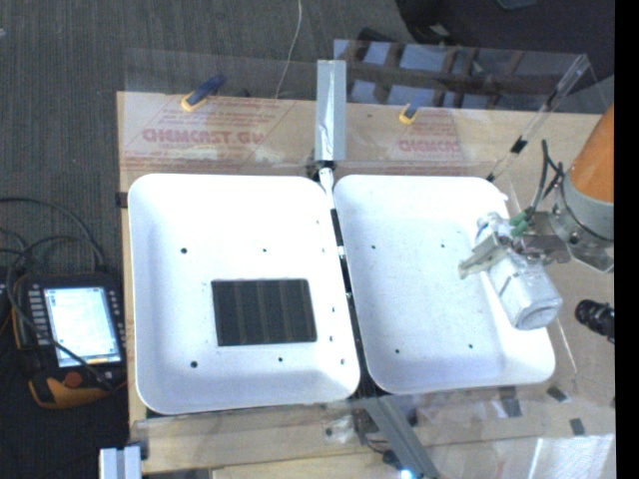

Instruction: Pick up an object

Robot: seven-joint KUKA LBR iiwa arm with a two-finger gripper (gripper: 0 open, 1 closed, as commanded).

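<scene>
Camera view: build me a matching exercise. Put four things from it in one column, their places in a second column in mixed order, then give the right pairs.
Things
1. dark ribbed panel
2. gripper
3. handheld screen unit
4. yellow clamp

Places
A. on the floor, left of the bench
B. over the right edge of the right bin
C. on the board behind the left bin
D. lying flat on the left bin's floor

Pairs: 1-D, 2-B, 3-A, 4-C
</scene>
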